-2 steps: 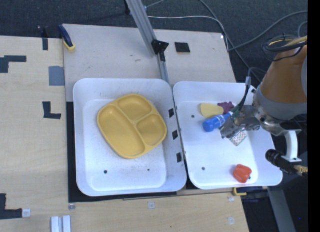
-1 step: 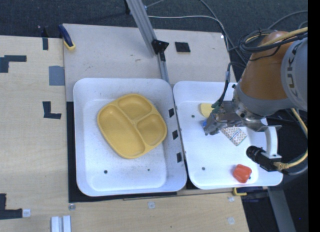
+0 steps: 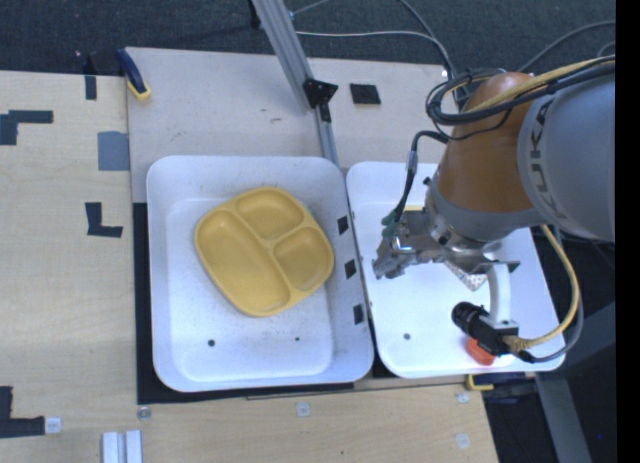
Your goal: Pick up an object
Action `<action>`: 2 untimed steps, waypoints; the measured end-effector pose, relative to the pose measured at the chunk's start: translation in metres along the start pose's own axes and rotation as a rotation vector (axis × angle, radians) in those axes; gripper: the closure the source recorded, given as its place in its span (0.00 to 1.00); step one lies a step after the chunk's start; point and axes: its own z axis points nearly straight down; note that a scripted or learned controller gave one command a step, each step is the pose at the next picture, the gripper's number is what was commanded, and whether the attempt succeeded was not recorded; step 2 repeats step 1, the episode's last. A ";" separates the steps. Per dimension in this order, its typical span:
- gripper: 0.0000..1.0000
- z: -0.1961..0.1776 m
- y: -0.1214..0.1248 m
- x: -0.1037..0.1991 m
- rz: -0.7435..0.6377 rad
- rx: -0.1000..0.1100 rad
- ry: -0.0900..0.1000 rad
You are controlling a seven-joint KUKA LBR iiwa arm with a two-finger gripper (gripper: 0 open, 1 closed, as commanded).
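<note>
A yellow divided plate (image 3: 264, 248) lies flat in the left bin (image 3: 180, 351), a little above that bin's middle. My gripper (image 3: 392, 254) hangs over the left part of the right bin (image 3: 420, 351), close to the wall between the two bins. I see nothing in it. The plate sits well to the left of the gripper, apart from it. The grey and orange arm (image 3: 500, 166) covers much of the right bin's floor.
A small orange-red piece (image 3: 482, 350) shows near the right bin's front right corner, partly hidden, and I cannot tell what it is. A slanted metal pole (image 3: 290, 41) stands behind the bins. Bare white floor shows around the plate.
</note>
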 end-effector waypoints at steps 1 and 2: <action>1.00 -0.007 0.006 0.056 -0.003 -0.001 0.001; 1.00 -0.007 0.006 0.056 -0.003 -0.001 0.001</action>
